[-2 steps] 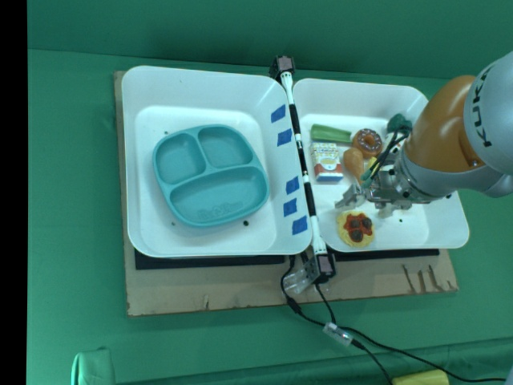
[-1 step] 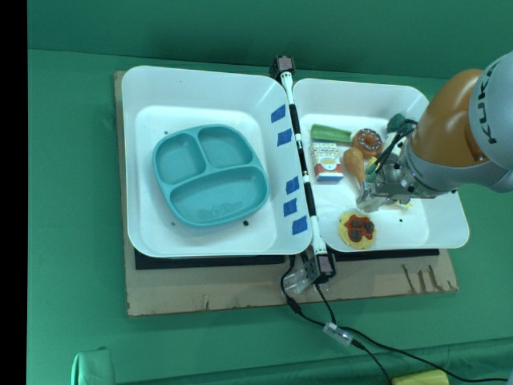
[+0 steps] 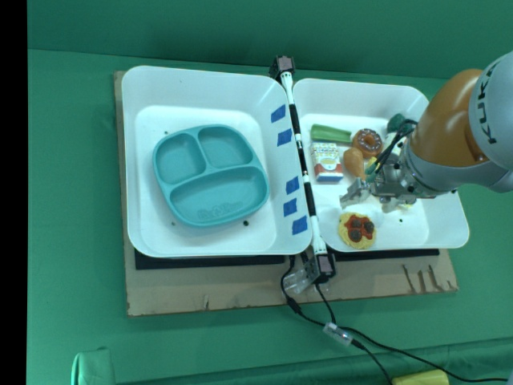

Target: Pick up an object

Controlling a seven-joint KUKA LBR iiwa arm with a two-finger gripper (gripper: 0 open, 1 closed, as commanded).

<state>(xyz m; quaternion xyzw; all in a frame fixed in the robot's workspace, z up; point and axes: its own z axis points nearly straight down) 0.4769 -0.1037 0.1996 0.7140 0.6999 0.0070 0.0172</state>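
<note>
The bench (image 3: pixel 72 175) is covered in plain green cloth, and both bins, the left bin (image 3: pixel 140 95) and the right bin (image 3: pixel 437 227), are white. Blue tape squares (image 3: pixel 278 114) mark the left bin's inner edge. The divided plate (image 3: pixel 210 176) is teal. In the right bin lie a green strip (image 3: pixel 330 133), a brown-frosted doughnut (image 3: pixel 367 140), a white carton with red and yellow print (image 3: pixel 325 162), and a yellow disc with dark red spots (image 3: pixel 357 230). The arm (image 3: pixel 457 127) is grey with an orange band.

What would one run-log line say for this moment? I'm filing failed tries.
phase: reaching | gripper: low in right bin | nearest: pizza toy, orange ball | held: nothing seen | left bin: teal divided plate
</note>
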